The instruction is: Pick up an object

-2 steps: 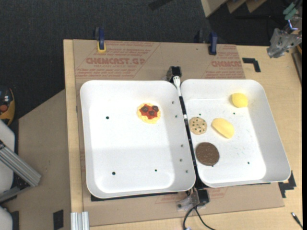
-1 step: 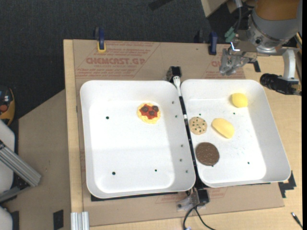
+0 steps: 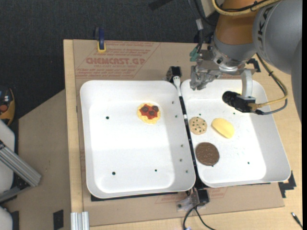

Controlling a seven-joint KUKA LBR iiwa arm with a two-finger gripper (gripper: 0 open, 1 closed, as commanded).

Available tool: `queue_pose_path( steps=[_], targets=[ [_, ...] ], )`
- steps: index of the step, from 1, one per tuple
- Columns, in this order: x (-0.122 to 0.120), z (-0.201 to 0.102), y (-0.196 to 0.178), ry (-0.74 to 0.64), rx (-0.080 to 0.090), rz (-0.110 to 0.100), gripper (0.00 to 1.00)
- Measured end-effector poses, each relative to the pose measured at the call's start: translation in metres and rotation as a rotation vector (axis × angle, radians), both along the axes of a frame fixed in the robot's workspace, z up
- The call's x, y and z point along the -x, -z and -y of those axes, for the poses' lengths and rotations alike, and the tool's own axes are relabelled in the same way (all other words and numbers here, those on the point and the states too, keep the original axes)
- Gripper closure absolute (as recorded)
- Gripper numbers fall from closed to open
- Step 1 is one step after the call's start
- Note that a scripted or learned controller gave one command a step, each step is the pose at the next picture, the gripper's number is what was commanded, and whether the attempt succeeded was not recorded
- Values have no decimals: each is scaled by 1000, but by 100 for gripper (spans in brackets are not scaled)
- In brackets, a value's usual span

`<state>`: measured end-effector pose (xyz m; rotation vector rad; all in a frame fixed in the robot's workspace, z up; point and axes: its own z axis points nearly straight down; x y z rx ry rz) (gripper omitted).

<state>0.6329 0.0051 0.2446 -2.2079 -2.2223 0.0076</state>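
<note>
The gripper (image 3: pixel 199 84) hangs over the far edge of the right bin (image 3: pixel 268 171), nothing between its fingers; whether they stand apart or together I cannot tell. Nearer me than the fingertips lie a speckled cookie (image 3: pixel 197 125), a yellow piece (image 3: pixel 223 127) just beside it, and a brown disc (image 3: pixel 207 154) nearer still, loosely grouped, probably so a descent finds something. A small pizza (image 3: pixel 149 112) sits alone in the left bin (image 3: pixel 96 166). Both bins rest on brown board (image 3: pixel 120 59), with dark carpet (image 3: pixel 43 13) beyond.

Bright, even overhead light; soft shadows, sharp focus.
</note>
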Motion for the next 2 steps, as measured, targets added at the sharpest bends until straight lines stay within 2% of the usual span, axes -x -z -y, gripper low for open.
queue_pose_path(
  steps=[1,2],
  targets=[
    [41,-71,-241,0,-1,31,100],
    [42,-107,-20,5,5,-9,100]
  ],
)
